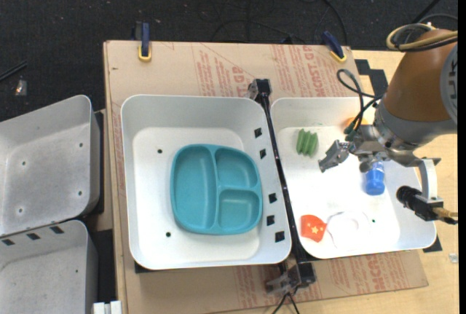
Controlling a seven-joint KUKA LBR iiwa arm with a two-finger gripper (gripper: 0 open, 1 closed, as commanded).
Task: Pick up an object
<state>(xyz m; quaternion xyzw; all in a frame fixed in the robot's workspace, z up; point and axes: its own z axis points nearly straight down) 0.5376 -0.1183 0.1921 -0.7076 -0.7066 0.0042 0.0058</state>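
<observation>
grey arm with its orange band is nearest to the camera; it reaches in from the right and hangs over the right bin. under everything is the brown counter, and on it two white bins stand side by side, touching along the middle. in the left bin lies a teal plate with three compartments, about in the centre. the right bin carries smaller things: a blue bottle just below the wrist, a green thing near the far left part, an orange-red thing near the front left corner, and a white ring-like thing just beside it. the fingers are above the bin floor, between the green thing and the blue bottle; they look a little apart, with nothing between them.
</observation>
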